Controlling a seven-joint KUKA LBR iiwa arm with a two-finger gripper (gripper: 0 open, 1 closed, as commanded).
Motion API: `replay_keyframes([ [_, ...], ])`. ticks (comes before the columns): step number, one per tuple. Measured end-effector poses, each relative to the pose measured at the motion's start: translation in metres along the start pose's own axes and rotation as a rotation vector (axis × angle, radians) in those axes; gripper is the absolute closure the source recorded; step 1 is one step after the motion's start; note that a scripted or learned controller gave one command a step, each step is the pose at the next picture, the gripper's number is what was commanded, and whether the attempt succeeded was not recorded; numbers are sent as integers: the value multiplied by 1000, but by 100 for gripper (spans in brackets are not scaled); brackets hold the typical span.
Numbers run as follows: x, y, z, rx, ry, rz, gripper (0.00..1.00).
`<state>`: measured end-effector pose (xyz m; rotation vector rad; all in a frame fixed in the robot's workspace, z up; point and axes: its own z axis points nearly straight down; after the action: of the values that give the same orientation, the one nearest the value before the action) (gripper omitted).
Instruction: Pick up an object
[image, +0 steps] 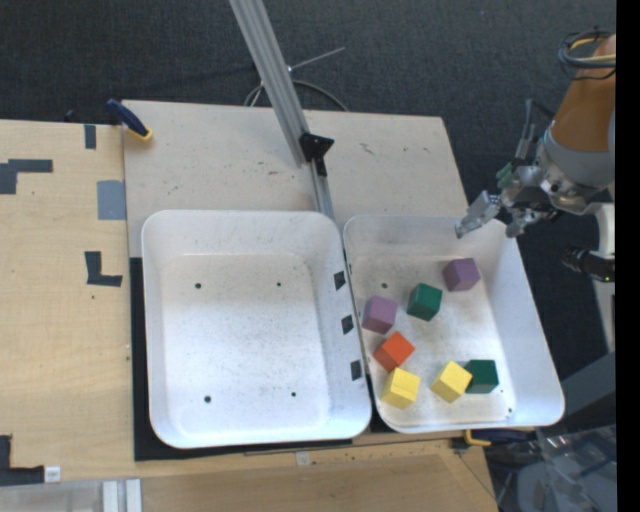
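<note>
two yellow cubes (402, 386) (451, 380) lie at the near edge of the right bin (535, 340), beside green (482, 374), orange (394, 350) and purple cubes (379, 313). gripper (490, 215) hovers over the bin's far rim, fingers apart, holding nothing. step: approach; next, descend onto one cube, likely the nearest purple cube (461, 273).

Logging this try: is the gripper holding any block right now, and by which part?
Nothing is held. The gripper is open above the right bin's far edge, apart from the blocks inside.
</note>
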<state>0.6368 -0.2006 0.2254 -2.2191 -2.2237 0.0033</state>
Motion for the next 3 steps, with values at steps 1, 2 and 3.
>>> replay_keyframes([
  [1,-8,21,116,6,2,-1,0],
  [2,-8,-2,135,3,1,0,0],
  [3,-7,0,124,1,1,-1,100],
])
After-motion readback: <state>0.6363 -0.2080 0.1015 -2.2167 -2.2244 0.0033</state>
